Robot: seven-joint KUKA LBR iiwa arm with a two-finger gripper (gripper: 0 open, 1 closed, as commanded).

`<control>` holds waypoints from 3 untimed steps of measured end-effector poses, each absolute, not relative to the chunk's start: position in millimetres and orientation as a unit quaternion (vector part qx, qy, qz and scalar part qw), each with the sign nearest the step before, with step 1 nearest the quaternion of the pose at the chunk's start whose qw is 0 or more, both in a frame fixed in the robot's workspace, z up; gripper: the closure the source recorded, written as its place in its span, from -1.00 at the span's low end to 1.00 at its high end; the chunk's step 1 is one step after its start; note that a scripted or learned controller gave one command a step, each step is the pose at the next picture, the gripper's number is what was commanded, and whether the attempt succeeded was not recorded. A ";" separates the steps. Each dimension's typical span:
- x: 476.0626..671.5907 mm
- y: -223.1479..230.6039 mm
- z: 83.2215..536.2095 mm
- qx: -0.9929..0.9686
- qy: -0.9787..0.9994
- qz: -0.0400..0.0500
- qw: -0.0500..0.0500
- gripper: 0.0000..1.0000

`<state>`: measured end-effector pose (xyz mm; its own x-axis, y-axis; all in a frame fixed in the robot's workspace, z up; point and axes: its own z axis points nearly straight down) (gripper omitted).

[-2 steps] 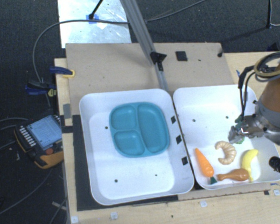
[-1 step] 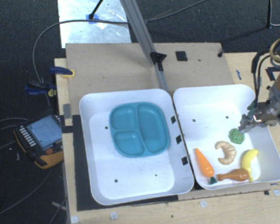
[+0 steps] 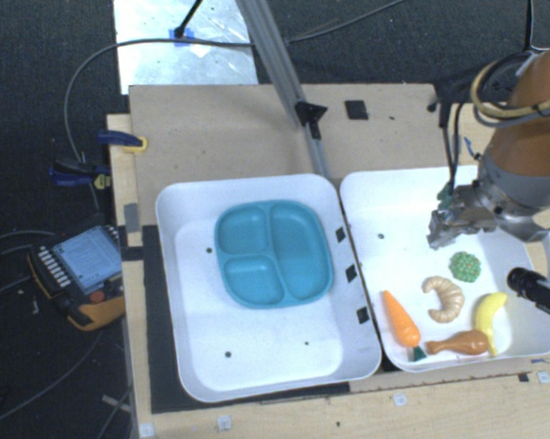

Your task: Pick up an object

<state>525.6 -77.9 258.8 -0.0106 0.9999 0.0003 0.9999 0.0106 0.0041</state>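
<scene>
The gripper (image 3: 447, 222) hangs at the right of the frame over the right bin (image 3: 387, 206), just above and left of the broccoli (image 3: 465, 266); whether its jaws are apart or together cannot be told from this angle, and nothing can be seen between them.

The things to pick all lie in the lower right part of that bin. The broccoli is a small, round, knobbly green piece. Just below it and to the left lies a pale tan croissant (image 3: 444, 298), curved like a crescent. To the right of that is a yellow banana (image 3: 490, 315), bent, its lower end touching or nearly touching the brown drumstick (image 3: 458, 345), which lies along the bin's lower wall. At the left is an orange carrot (image 3: 401, 319) with a dark green end, slanted.

The left bin (image 3: 194, 341) holds a blue plate (image 3: 273, 252) with three compartments.

No writing can be read on anything.
</scene>
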 end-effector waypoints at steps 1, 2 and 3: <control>549.0 -40.1 248.2 0.704 0.710 0.001 0.001 1.00; 577.0 13.1 235.5 0.703 0.711 0.001 0.000 1.00; 594.4 69.4 236.2 0.703 0.711 0.002 0.001 1.00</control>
